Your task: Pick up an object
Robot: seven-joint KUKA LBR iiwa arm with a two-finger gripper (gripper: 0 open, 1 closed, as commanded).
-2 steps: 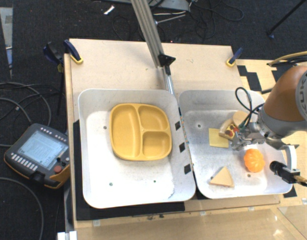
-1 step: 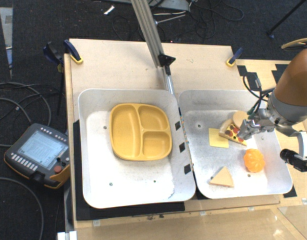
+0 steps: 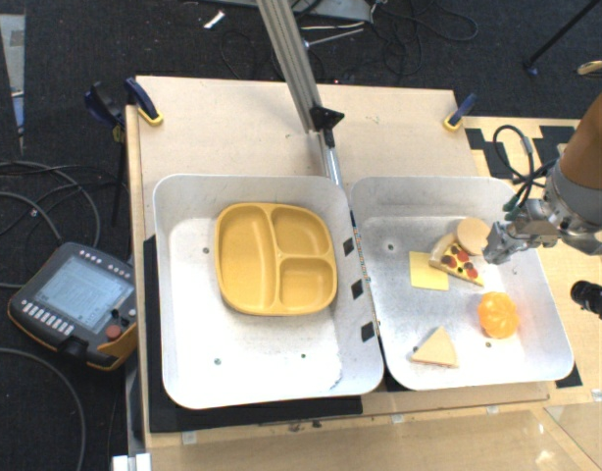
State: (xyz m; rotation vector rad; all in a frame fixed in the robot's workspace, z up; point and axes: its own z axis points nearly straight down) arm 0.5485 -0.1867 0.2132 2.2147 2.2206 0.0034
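Landmark: yellow divided plate (image 3: 276,259), three compartments, lying in the left bin (image 3: 183,361).
Right bin (image 3: 399,204): just beside the left bin, right of the plate.
Cheese slice (image 3: 427,271): right of the plate, flat on the right bin floor.
Pizza slice (image 3: 458,260): touching the cheese slice on the side away from the plate.
Orange (image 3: 497,315): further right of the plate, below the pizza slice.
Sandwich wedge (image 3: 436,348): right of and below the plate, near the bin's front edge.
Gripper (image 3: 499,246): well right of the plate, just beside the pizza slice.
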